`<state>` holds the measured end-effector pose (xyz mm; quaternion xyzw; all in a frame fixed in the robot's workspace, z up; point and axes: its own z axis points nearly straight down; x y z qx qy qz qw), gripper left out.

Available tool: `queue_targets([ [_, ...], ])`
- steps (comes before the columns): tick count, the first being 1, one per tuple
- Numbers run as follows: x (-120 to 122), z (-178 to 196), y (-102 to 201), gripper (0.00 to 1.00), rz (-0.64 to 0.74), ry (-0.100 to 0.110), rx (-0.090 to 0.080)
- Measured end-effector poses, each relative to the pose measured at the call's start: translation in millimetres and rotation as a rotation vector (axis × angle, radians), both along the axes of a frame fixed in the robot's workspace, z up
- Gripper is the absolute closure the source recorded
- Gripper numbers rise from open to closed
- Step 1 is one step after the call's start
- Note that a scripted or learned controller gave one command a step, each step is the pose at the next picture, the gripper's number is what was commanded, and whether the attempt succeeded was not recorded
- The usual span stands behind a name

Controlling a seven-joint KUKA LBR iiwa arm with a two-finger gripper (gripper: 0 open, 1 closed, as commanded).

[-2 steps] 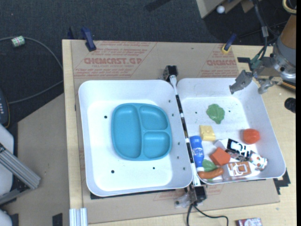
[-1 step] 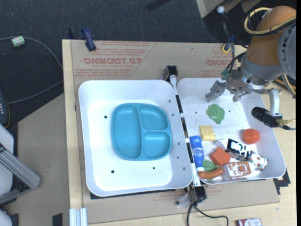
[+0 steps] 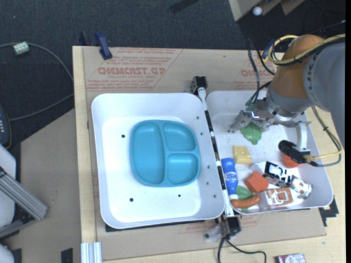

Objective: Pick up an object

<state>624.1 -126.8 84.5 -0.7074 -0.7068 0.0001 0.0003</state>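
Hovering pincer: your gripper [image 3: 253, 120] hangs over the right bin [image 3: 324, 188]; whether it grips or gapes, you cannot tell.
Green object [image 3: 252, 133]: rounded, just beneath it.
Neighbours: yellow block [image 3: 241, 154], orange piece [image 3: 256, 182], blue tube [image 3: 229, 175] nearby.
Left bin [image 3: 109, 119]: blue divided plate [image 3: 164, 152].

The grey arm [image 3: 323, 75] reaches in from the right; its orange band [image 3: 293, 70] sits above the wrist; the gripper [image 3: 253, 120] points downward.

Two white bins [image 3: 109, 147] side by side, one blue divided plate [image 3: 163, 152], one green object [image 3: 252, 134], one yellow block [image 3: 241, 154].
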Motion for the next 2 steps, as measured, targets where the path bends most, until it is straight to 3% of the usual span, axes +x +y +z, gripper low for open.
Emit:
queue_targets([
  [1,1.1,11.2,-0.1,1.00,-0.001,-0.004,-0.001],
  [2,1.0,11.1,-0.1,0.00,-0.001,-0.003,-0.001],
])
